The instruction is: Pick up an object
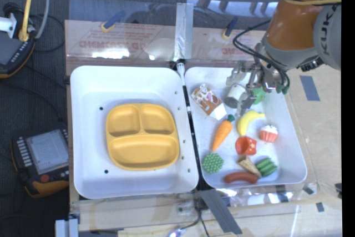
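Note:
The right bin [291, 136] holds several toy foods: a brown-and-white carton [208, 100], a carrot [222, 133], a yellow banana [249, 119], a pink cupcake [268, 133], a red pepper [246, 145], a green broccoli head [212, 162], a sausage [241, 177], a pea pod [266, 166] and a wedge of bread [248, 164]. My gripper [247, 90] hangs over the far part of this bin, just beyond the banana and to the right of the carton. A green piece [258, 96] shows beside it.
The left bin [89, 119] holds a yellow divided tray [143, 136]. A raised divider [186, 114] separates the two bins. Cables and a handheld pendant [41, 155] lie off the bench at the left.

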`<state>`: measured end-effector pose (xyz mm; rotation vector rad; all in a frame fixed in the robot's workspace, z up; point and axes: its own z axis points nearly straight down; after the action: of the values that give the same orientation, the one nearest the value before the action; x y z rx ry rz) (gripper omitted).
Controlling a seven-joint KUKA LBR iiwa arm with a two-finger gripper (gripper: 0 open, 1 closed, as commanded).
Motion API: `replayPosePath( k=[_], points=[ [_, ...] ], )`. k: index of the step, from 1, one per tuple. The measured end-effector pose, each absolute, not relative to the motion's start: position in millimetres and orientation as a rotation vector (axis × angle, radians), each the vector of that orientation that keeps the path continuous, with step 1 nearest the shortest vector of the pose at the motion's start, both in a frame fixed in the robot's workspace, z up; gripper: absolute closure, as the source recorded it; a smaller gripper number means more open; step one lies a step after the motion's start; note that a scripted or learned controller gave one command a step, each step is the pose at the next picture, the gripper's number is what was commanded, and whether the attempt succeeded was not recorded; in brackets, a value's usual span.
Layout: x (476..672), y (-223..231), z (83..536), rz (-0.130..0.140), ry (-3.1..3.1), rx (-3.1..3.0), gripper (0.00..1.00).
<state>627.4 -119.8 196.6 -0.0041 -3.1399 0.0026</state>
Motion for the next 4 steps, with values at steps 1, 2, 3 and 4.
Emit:
replayPosePath(
  k=[1,2,3,4],
  points=[
    [615.4,-118,111,0.008,-3.16,-0.015,0.0],
    [562.1,-104,90,0.003,-3.159,-0.107,0.0],
    [639.1,-94,89,0.002,-3.128,-0.418,0.0],
    [593.0,-132,90,0.004,-3.139,-0.323,0.0]
  ],
)
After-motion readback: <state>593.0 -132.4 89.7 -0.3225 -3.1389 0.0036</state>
